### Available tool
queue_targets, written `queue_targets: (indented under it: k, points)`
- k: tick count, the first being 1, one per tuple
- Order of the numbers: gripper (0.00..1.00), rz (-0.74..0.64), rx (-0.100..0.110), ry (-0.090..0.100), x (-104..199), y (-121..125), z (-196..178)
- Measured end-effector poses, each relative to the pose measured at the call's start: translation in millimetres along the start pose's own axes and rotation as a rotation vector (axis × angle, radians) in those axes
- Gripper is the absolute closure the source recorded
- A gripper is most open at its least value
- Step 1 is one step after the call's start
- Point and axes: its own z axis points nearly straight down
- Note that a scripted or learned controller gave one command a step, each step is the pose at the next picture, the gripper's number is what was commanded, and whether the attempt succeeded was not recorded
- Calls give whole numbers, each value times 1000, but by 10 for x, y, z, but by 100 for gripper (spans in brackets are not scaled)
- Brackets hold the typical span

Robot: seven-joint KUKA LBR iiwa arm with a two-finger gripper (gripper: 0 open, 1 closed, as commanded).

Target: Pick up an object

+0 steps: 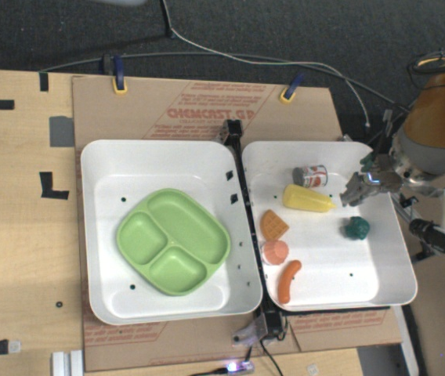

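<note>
The right bin (379,284) holds several small items: a yellow corn-like piece (308,199), a small red-and-white can (312,176), a dark green lump (356,227), an orange waffle-like square (273,225), a pink round piece (276,251) and an orange sausage (287,280). My gripper (355,191) hangs over the bin's upper right part, just right of the yellow piece and above the green lump. Nothing shows between its dark fingers.
The left bin (97,210) carries a green divided plate (173,240). Both bins rest on a cardboard sheet (199,108) held by clamps at the back. A cable runs across the dark surface behind.
</note>
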Motion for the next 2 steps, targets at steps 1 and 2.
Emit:
queue_targets:
  k: [1,2]
  points:
    - [100,0,0,0,40,-28,-441]
    - [100,-4,5,2,629,69,-322]
